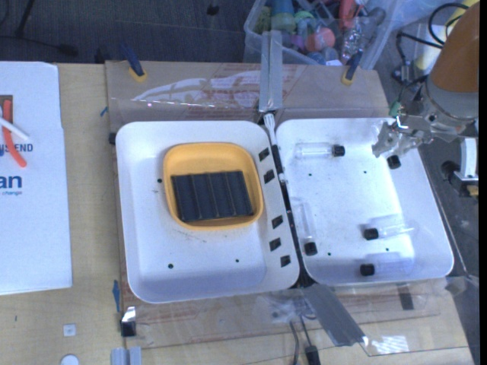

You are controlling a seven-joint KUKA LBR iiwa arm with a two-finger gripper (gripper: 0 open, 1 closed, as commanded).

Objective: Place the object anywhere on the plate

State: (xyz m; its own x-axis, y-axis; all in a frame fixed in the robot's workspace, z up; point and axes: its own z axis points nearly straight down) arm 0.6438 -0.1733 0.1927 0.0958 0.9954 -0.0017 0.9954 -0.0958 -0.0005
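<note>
Item: dark ribbed block (212,195), flat on yellow plate (176,160) in left bin (137,204), long axis across the bin, left-right. By the look of it, task done or nearly. Gripper (393,137) sits over right bin (426,204), far-right corner; you can't tell if jaws are apart or together. Block lies well left of gripper, across the divider. Right bin also holds clear vials w/ black caps (319,151).
</note>
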